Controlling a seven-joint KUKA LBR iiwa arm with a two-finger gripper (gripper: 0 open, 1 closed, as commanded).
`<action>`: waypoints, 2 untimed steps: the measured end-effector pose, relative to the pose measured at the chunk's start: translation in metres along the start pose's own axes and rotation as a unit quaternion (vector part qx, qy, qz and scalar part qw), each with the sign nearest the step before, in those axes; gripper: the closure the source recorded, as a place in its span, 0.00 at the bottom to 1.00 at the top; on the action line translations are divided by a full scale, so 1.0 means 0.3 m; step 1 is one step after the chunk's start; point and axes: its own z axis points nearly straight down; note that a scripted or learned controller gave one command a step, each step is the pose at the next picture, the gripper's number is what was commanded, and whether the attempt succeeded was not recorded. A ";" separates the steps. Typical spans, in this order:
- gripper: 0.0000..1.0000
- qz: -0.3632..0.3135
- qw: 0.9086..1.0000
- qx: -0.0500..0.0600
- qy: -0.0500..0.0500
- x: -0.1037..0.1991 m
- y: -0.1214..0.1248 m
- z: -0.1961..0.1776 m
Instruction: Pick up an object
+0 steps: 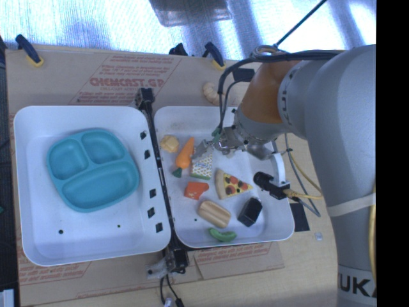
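The right bin (192, 117) holds several toy foods: an orange carrot (185, 153), a yellow chunk (169, 144), a pale checkered block (202, 167), a red piece (195, 189), a pizza slice (231, 185), a tan bread roll (214, 213), a black block (250, 211) and a green piece (222, 235). My gripper (206, 149) hangs low over the bin's middle, just right of the carrot and directly above the checkered block. I see nothing lifted off the bin floor.
A blue divided plate (94, 168) lies in the left bin (29, 235). A beige object (211, 93) sits on the cardboard behind the right bin. Black clips (146, 97) line the divider between the bins. The arm's bulk covers the right bin's far right side.
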 end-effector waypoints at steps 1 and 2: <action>0.00 -0.028 1.000 0.002 -0.008 0.119 0.084 0.044; 1.00 -0.031 1.000 0.000 -0.003 0.140 0.091 0.016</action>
